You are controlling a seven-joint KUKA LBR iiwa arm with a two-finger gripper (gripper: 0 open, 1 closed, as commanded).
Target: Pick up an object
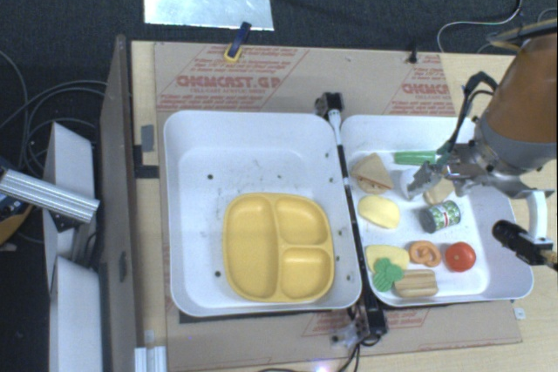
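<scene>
My gripper [430,179] hangs low over the right bin [501,279], in its upper middle part. Just left of it lie a tan sandwich wedge [373,172] and a green stick [413,158]. A small green-labelled can [442,215] lies directly below the gripper, and a beige piece [435,195] is partly hidden under it. Further toward the front sit a pale yellow oval [379,211], an orange ring-shaped toy [425,253], a red tomato [459,256], a yellow and green toy [386,264] and a brown bun [415,282].
The left bin [192,187] holds a yellow divided plate [279,246]. A raised wall [346,187] splits the two bins. The arm's orange and grey body [523,113] covers the right bin's far right corner. A black part [516,241] juts over the bin's right rim.
</scene>
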